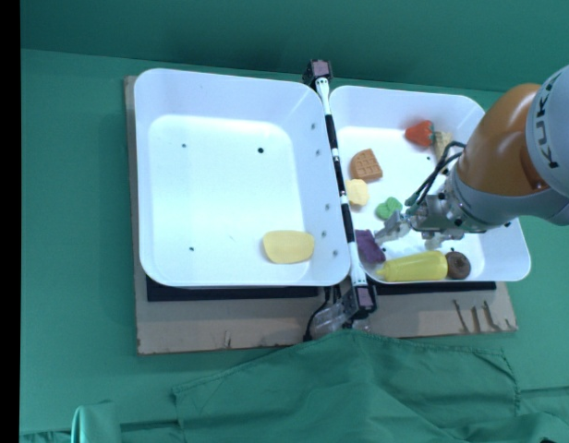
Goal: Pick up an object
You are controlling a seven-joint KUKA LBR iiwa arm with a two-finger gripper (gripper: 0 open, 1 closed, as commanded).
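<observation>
Presently my two-finger gripper (393, 230) hangs part-open, empty; I'd centre over the small green plastic piece (388, 209) just above before closing.

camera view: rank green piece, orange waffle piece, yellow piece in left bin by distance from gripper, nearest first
From the gripper:
1. Small green toy piece, right bin, just above the fingertips.
2. Orange waffle-shaped toy piece, right bin, farther up near the divider.
3. Flat yellow oval piece, left bin, across the divider.
</observation>
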